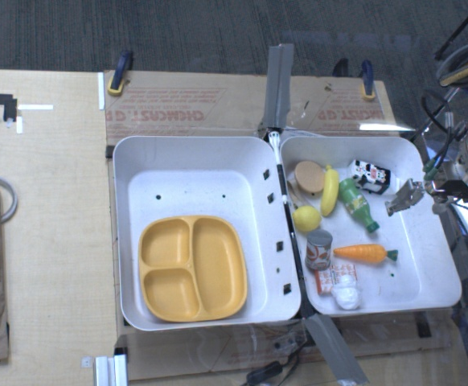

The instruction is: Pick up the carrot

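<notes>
1. Jaws (401,200): located above the right edge of the right bin, at the end of the arm entering from the right. Nothing is seen between them; whether they are spread or pressed together cannot be told.
2. Worktop (41,215): light wood surface carrying both bins.
3. Left bin (178,155): white, shallow; contains a yellow divided plate (192,267) with three compartments, set toward the near side.
4. Right bin (415,284): white, shallow; contains the items listed below.
5. Carrot (361,253): orange, lying flat in the near half of the right bin, green top pointing right, just right of the can, well apart from the jaws.
6. Green bottle (356,203): lying tilted, beyond the carrot.
7. Banana (330,190): just left of the green bottle.
8. Can (319,250): upright, below the lemon (306,218).
</notes>
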`<control>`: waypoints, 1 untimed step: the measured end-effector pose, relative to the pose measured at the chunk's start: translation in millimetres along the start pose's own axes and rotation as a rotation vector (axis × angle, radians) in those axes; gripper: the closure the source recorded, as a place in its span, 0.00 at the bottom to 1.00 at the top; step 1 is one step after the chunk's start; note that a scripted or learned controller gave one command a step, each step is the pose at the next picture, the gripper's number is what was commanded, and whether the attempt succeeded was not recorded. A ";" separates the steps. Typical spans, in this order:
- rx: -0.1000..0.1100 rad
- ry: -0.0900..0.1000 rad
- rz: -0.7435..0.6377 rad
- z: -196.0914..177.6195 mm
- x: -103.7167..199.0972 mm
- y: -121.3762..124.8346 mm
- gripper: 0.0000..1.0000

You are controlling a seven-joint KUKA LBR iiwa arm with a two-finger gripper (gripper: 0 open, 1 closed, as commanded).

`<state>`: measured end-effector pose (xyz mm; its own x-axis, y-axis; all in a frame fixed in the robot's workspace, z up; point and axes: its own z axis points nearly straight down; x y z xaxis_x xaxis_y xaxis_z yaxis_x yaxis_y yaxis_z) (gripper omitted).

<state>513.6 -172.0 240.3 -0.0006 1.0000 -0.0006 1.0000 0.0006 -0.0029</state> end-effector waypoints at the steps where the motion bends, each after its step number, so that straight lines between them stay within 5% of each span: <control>1: -0.001 0.000 -0.230 115.1 32.9 -6.8 0.00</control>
<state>506.4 -139.2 125.3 -0.2283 0.9736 0.0005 0.9736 0.2283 -0.0023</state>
